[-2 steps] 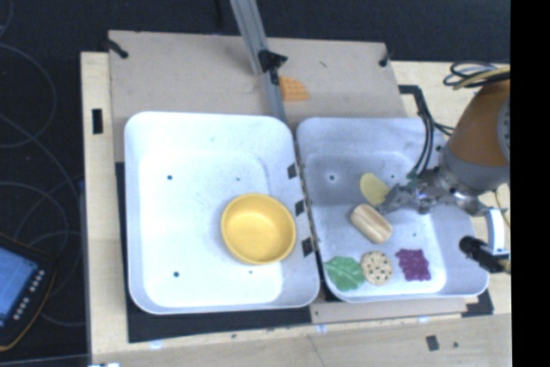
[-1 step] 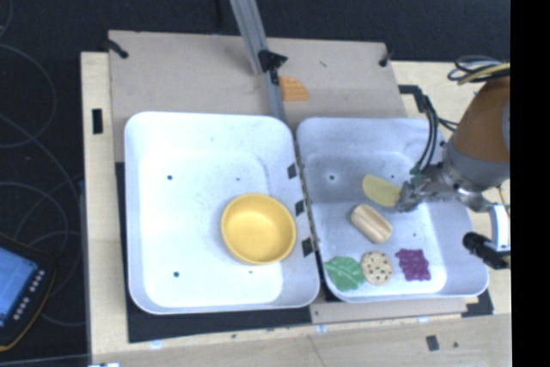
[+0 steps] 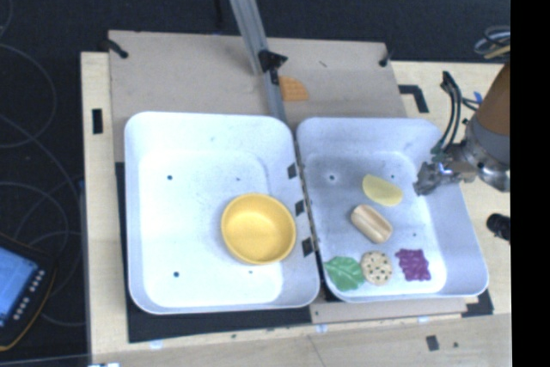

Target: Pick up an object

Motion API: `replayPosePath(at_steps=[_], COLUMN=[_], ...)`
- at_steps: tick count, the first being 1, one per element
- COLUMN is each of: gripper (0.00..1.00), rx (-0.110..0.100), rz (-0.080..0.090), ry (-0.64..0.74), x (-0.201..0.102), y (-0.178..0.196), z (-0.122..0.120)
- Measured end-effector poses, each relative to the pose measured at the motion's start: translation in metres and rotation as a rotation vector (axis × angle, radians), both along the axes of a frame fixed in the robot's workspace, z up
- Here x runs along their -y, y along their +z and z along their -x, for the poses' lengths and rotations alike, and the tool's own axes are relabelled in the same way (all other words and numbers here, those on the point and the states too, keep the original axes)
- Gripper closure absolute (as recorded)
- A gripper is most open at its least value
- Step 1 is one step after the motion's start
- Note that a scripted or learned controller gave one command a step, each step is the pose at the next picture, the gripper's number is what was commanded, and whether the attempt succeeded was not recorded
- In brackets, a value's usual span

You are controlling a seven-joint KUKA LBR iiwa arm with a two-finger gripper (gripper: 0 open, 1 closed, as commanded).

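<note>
Over the right bin (image 3: 447, 223), the tool (image 3: 427, 182) hung at the far right side, just beside the pale yellow piece (image 3: 381, 190).

I could not tell how its grasping end stood. 5 items lay in that bin: the yellow piece, a bread roll (image 3: 371, 223), a cookie (image 3: 375, 267), a green leaf (image 3: 345, 272) and purple grapes (image 3: 414, 264). A good try would centre squarely over 1 item, likely the nearest, and descend straight, clear of the bin wall. The yellow bowl (image 3: 258, 228) sat in the left bin (image 3: 172, 159).
</note>
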State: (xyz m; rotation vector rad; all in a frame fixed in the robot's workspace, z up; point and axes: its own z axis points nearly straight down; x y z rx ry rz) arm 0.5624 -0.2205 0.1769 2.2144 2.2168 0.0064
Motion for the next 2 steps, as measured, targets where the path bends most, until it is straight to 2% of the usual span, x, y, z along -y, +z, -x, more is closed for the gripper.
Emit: replayPosePath(at_steps=[1,2], gripper=[1.0,1.0], rx=[-0.001,-0.003], rz=[-0.001,-0.002], ry=[0.004,0.004], x=[-0.006,-0.005], y=[0.054,0.088], z=[-0.01,-0.011])
